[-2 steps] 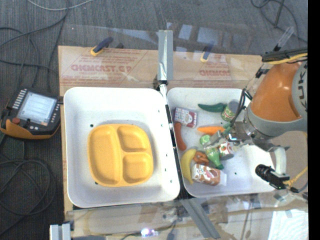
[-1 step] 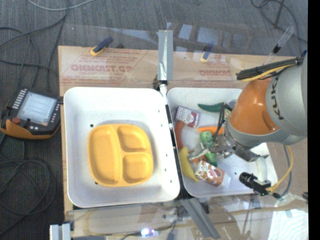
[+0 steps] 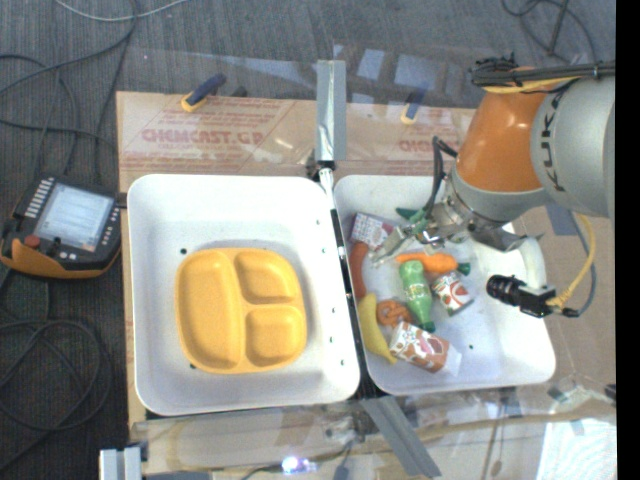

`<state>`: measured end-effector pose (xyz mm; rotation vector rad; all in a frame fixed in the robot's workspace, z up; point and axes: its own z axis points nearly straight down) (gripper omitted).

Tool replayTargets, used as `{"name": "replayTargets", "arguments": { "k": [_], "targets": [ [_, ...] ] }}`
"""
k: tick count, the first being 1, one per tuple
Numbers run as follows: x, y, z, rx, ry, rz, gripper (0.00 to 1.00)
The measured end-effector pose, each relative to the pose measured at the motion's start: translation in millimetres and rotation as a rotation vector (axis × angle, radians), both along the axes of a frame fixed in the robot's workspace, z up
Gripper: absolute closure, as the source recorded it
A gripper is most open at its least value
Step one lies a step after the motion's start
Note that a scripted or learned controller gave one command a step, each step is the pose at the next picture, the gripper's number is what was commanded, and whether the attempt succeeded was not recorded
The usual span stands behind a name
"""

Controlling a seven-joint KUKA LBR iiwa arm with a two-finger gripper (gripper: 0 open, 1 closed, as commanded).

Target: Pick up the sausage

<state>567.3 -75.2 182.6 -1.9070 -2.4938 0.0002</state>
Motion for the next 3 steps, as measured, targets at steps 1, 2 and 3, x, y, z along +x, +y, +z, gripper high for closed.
{"name": "replayTargets", "arguments": {
  "k": [1,2,3],
  "targets": [
    [-35.5,-29.3,-87.3,-0.001,-0.001,-0.003,0.00],
    [5.3,19.2,-0.1,0.000,0.000,0.156,0.00],
    [-35.3,-18.2,-80.9,0.000,-0.002,0.189,0.00]
  ]
}}
